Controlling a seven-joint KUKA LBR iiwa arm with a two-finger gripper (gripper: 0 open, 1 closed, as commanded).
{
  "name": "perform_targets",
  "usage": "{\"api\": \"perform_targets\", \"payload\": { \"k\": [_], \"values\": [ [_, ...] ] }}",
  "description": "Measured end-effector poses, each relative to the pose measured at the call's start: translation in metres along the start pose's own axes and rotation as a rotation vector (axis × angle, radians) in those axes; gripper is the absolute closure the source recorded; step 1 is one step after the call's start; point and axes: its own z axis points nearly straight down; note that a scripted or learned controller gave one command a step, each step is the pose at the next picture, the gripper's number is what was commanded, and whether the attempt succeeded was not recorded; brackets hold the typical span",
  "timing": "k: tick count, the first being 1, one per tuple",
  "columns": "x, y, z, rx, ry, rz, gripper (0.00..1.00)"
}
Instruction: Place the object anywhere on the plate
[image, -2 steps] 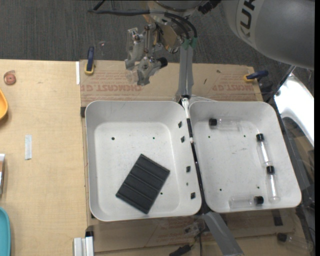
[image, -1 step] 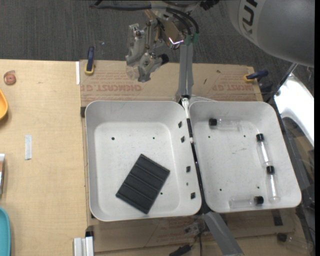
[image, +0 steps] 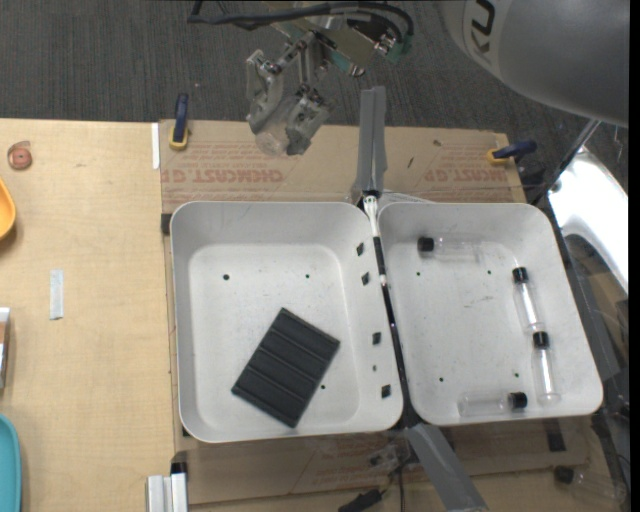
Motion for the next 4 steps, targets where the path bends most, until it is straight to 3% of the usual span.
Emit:
{"api": "perform_targets", "payload": {
  "k": [4],
  "values": [
    [-0.001,-0.009,-0.035,-0.001,-0.021,0.026,1.0]
  ]
}}
